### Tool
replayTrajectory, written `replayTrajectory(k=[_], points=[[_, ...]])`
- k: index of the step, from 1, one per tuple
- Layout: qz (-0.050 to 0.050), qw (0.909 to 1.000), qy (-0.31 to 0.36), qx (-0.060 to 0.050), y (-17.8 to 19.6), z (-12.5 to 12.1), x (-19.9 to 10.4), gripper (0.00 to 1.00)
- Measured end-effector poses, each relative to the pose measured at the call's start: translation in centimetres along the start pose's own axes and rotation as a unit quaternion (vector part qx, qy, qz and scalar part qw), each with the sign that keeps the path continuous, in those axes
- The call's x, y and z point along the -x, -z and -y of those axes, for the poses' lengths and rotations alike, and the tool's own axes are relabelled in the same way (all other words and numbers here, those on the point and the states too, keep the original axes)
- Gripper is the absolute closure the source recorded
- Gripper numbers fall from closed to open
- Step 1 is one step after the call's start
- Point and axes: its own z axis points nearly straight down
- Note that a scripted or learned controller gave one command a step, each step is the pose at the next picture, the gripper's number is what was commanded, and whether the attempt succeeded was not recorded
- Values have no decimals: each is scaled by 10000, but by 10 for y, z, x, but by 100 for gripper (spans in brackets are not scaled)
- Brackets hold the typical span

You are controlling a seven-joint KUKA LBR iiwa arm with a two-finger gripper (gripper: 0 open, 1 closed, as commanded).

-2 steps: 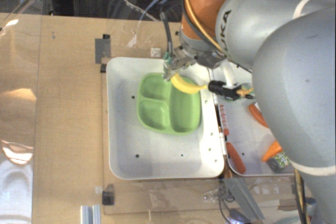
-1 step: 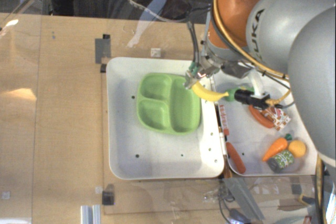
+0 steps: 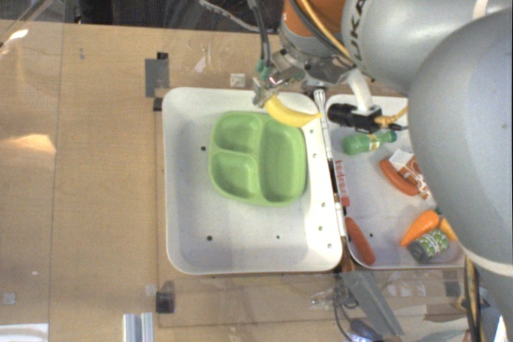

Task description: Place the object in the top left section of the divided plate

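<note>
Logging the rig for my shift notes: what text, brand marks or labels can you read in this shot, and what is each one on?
"KUKA": black letters on the grey arm, running sideways, partly cut off by its curve.
Red print on the strip between the two bins: too small to read.
Label on the small jar in the right bin: blurred, unreadable.

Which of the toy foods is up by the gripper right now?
The yellow banana, lying just under the gripper at the green divided plate's upper right edge. The sausages, carrot and other pieces lie in the right bin.
</note>
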Motion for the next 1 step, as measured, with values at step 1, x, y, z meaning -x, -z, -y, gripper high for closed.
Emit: replayTrajectory(k=[1], points=[[-3, 9996, 272, -12, -16, 20, -12, 100]])
